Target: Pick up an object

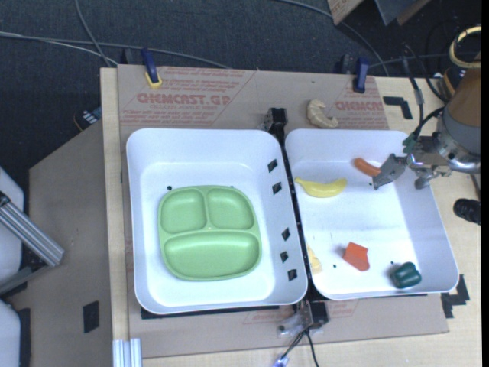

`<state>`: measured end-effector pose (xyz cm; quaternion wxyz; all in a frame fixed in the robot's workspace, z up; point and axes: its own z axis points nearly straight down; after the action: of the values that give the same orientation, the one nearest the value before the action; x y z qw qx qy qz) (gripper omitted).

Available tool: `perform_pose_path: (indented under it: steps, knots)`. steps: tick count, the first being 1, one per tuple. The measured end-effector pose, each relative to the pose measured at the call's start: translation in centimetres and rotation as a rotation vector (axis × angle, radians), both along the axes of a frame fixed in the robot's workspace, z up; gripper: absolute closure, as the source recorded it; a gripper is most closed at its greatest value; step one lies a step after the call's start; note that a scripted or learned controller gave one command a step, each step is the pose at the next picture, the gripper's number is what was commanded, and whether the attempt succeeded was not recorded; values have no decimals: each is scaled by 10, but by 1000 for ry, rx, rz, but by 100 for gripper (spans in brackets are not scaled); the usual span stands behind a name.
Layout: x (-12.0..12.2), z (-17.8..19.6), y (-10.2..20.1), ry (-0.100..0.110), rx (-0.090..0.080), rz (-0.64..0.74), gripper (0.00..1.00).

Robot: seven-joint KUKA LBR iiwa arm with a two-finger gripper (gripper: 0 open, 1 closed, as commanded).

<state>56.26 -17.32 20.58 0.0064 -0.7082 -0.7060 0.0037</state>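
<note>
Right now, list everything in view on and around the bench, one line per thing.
white bins: two, white, side by side on the bench
divided plate: one, light green, three compartments, in the left bin
toy banana: one, yellow, upper left of the right bin
toy carrot: one, orange, top of the right bin, just beside the gripper
orange-red block: one, lower middle of the right bin
dark green toy: one, lower right corner of the right bin
small yellow piece: one, left edge of the right bin
tan object: one, on the board above the right bin
clamps: two, blue and yellow, at the board's top edge
gripper: one, grey, over the right bin's upper right
</note>
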Motion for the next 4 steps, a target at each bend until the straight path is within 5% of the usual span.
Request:
perform_pose_path:
  steps: [1,4]
  knots:
    - [3,7,0,-13,-3,3,0]
    - [-10,-123,5,-10,-1,3,0]
